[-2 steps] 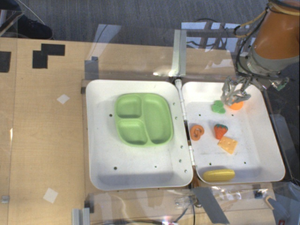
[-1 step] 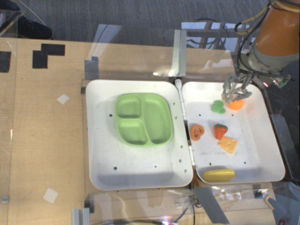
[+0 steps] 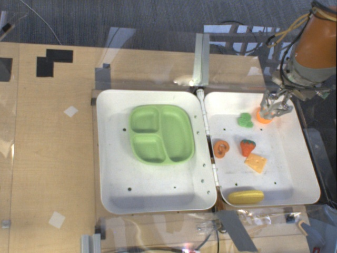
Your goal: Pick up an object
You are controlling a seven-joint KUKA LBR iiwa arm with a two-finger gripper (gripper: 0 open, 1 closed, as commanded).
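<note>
Wooden bench (image 3: pixel 47 157), left and centre of frame; black blocks (image 3: pixel 52 61) at upper left; dark grey floor (image 3: pixel 131 7) along the top. Left bin (image 3: pixel 113 194), centre: held a green divided plate (image 3: pixel 160 134). Right bin (image 3: pixel 300 186), right of centre: held an orange ring (image 3: pixel 220 148), a green piece (image 3: pixel 244 120), a strawberry (image 3: pixel 247 147), a cheese wedge (image 3: pixel 256 163), a yellow banana (image 3: pixel 245 196). Gripper (image 3: pixel 275 108), upper right, stood over an orange object (image 3: pixel 263 117) at the bin's far edge; claw state could not be told.

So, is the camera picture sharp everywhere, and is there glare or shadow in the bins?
Camera view: slightly soft overall; the gripper is blurred over the orange object; a soft shadow lies along the near wall of the left bin; pale reflections streak the bench.
</note>
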